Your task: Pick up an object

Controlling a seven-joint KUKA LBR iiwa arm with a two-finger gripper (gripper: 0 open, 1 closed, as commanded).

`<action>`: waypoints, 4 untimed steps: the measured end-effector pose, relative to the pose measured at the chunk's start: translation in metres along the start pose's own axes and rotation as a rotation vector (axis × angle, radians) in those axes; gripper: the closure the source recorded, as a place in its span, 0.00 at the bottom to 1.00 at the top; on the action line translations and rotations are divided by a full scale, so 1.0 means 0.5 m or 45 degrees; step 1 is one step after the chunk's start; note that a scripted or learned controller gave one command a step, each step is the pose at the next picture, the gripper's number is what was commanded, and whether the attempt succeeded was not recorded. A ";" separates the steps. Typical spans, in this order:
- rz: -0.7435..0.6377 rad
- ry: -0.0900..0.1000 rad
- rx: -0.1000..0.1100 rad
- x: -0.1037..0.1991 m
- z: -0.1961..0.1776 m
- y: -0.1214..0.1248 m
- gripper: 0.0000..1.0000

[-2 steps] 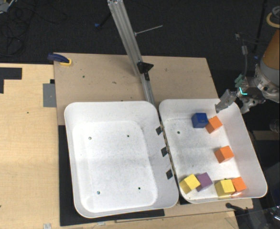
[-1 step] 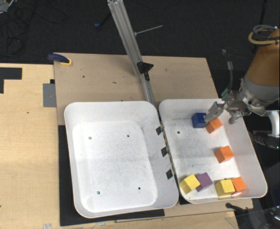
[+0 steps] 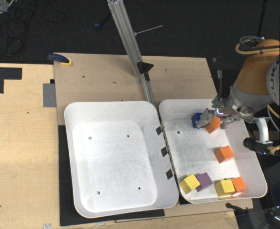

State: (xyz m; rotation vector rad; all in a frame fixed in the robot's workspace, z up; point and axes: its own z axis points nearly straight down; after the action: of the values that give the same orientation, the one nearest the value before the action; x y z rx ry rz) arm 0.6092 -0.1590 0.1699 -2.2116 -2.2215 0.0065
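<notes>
Orange block (image 3: 213, 124) sits between the gripper's (image 3: 211, 121) fingers, grasped above the right bin (image 3: 188, 142), with a blue block (image 3: 197, 120) touching it on the left. We read no labels or writing anywhere. Around it we see another orange block (image 3: 223, 153), then yellow (image 3: 190, 182), purple (image 3: 204, 180), yellow (image 3: 224, 187) and orange (image 3: 238, 184) blocks along the near wall. The left bin (image 3: 78, 128) lies beside it.

Blocks (image 3: 210, 182) in right bin (image 3: 188, 147), left bin (image 3: 78, 128) beside it
</notes>
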 end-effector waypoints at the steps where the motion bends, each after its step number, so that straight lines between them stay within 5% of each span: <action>1: 0.005 0.001 0.002 0.009 0.127 -0.012 0.00; 2: 0.013 -0.001 -0.005 0.005 0.099 -0.010 1.00; 4: 0.003 -0.003 -0.014 0.038 -0.109 0.003 1.00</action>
State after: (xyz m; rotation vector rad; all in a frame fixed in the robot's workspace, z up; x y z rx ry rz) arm 0.6109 -0.1402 0.2245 -2.2212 -2.2251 -0.0032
